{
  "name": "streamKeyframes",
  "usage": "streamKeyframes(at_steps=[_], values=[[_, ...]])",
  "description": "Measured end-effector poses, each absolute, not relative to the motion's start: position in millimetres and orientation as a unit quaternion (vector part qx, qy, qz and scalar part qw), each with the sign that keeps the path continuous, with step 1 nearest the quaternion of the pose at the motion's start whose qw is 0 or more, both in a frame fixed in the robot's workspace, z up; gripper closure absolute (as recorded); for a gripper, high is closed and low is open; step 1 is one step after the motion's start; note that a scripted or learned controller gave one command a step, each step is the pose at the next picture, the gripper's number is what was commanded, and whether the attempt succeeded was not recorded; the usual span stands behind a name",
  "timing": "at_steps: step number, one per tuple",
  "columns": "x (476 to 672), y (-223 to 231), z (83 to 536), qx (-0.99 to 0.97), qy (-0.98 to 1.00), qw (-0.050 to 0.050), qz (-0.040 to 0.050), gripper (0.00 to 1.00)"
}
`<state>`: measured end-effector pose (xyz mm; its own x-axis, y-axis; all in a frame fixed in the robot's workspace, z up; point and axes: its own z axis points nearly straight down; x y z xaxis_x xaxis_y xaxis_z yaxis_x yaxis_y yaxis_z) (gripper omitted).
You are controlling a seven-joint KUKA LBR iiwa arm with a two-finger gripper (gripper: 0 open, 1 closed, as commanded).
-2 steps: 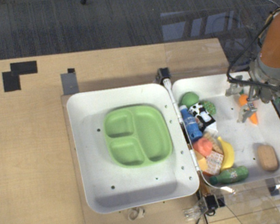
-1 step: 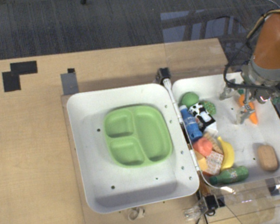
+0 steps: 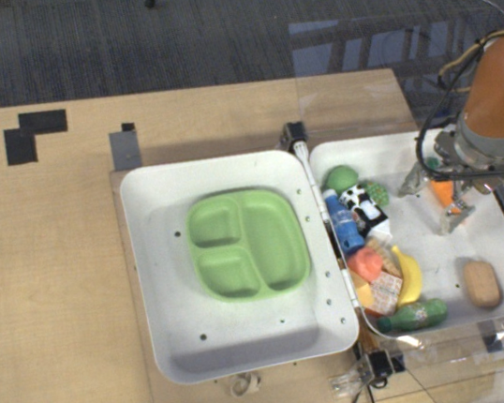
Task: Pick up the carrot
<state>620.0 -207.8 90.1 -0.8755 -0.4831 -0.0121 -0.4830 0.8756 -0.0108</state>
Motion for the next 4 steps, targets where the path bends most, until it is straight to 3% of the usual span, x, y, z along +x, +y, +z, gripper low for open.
streamKeyframes(at_steps=[1,2,3,4], values=[[624.5,-207,105,-0.249,0.968,0.014,-0.0058,1.00],[573.6,-162,166,-0.024,1.000,0.007,-0.0005,1.00],[572.8,-163,165,-0.024,1.000,0.006,-0.0005,0.00],[581.8,-204,91,-0.029,1.000,0.010,-0.0021,0.00]])
